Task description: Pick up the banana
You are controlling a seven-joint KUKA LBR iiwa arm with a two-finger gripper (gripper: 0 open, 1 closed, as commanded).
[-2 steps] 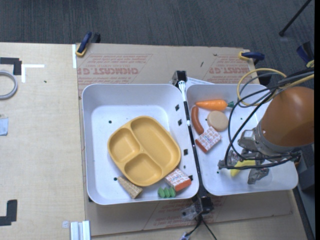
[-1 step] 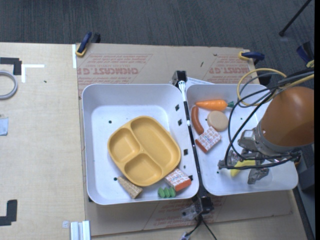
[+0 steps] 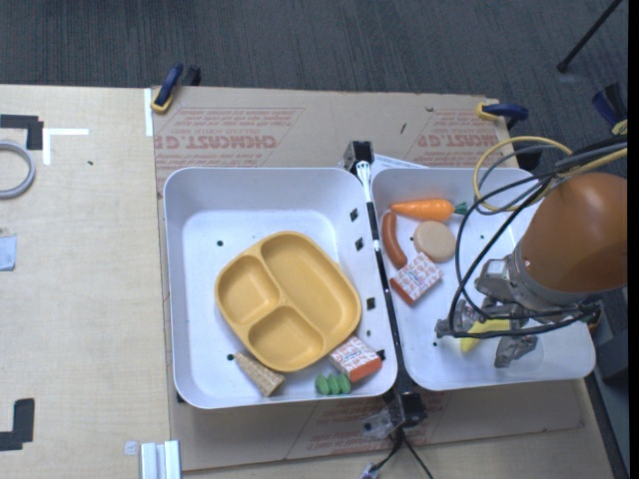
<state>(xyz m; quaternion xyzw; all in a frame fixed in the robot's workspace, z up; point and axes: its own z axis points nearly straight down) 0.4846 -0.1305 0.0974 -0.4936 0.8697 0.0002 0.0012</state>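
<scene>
The banana lies in the right bin near its front wall. I see just small yellow parts of it, since my wrist covers most of it. My gripper hangs directly over the banana, low in the bin, below the orange band of the arm. From this angle I cannot make out whether the banana is gripped.
The right bin also holds a carrot, a sausage, a round beige biscuit and a small red-white box. The left bin holds a yellow divided plate, a bread piece, a green item and another box.
</scene>
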